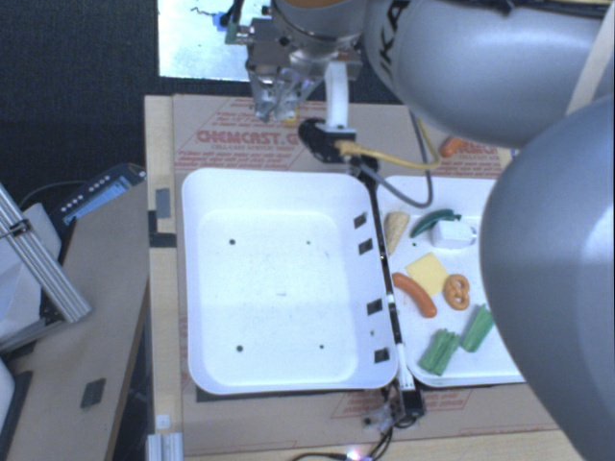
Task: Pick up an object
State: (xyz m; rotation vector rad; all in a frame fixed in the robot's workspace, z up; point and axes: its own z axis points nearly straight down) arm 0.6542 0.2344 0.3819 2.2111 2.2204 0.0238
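My gripper (279, 99) hangs high over the cardboard behind the back edge of the left bin (197, 257), away from the toys. The right bin (404, 185) holds several small toy foods: a cream cone-shaped piece (396, 229), a green pepper (432, 221), a white block (457, 233), a yellow cheese slice (428, 272), a red sausage (415, 294), a pretzel (457, 291) and two green pieces (440, 351). The big grey arm hides the right part of that bin.
A black divider with clips (381, 267) runs between the two bins. A yellow cable (394, 157) trails from the wrist over the right bin's back edge. An orange item (459, 147) lies behind that bin. Metal rails (38, 267) stand at the left.
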